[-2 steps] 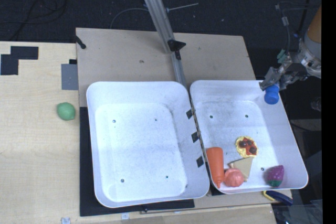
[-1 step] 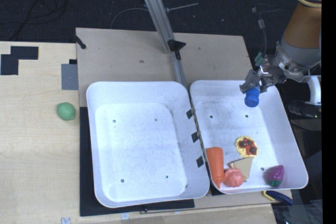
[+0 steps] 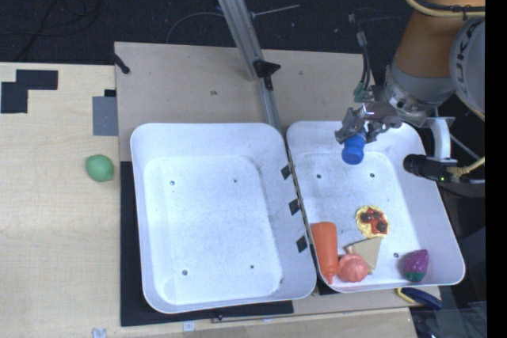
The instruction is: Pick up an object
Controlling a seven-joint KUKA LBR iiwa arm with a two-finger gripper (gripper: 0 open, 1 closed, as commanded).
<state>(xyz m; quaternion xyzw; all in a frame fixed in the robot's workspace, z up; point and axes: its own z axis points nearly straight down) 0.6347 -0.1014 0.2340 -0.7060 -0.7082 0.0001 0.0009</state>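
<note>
Claw [image 3: 358, 132] over right bin's [image 3: 444, 225] far end, grip unclear; small blue object [image 3: 352, 150] half-hidden beneath, round.

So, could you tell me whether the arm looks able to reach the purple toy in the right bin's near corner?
Probably yes: the purple toy lies uncovered with open floor around it, apart from the pizza slice.

White bins [image 3: 207, 140] smooth plastic (slightly speckled); bench [image 3: 47, 170] matt pale wood; slanted rail [image 3: 242, 20] bare metal.
</note>
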